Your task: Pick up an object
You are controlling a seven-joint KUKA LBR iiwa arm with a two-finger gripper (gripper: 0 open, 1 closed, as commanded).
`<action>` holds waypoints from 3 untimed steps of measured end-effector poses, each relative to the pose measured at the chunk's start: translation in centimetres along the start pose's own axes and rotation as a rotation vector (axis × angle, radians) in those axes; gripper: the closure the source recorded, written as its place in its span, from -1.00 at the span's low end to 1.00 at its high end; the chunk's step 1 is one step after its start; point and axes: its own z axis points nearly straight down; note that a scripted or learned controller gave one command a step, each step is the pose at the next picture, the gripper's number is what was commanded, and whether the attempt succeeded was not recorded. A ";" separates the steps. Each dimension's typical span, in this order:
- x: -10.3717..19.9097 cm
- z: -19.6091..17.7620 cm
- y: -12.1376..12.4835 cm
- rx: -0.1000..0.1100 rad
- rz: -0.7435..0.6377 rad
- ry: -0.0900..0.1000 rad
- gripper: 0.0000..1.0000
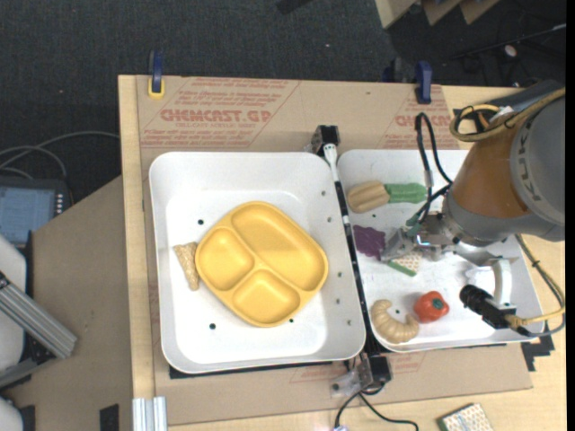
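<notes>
One grey two-finger gripper [406,248] hovers low in the right white bin [392,163] beside a purple toy piece [367,239]; whether its pincer is apart or together, I cannot tell.

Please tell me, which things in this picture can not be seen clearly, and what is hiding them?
- Hand, camera view: too small and cluttered to tell whether it grips anything.
- Flat speckled piece: partly under the hand, kind unclear.
- Purple object: too small and dark to identify.
- Tan piece: its right edge is tucked beside the yellow divided plate.
- Right bin: its far right side is covered by the arm.
</notes>
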 end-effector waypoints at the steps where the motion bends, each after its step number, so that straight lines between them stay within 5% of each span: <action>1: 2.3 0.0 1.7 0.003 -0.001 0.002 -1.00; 2: 2.2 -1.0 1.7 0.001 0.001 0.000 1.00; 3: 8.0 -10.6 8.3 -0.008 -0.006 0.003 1.00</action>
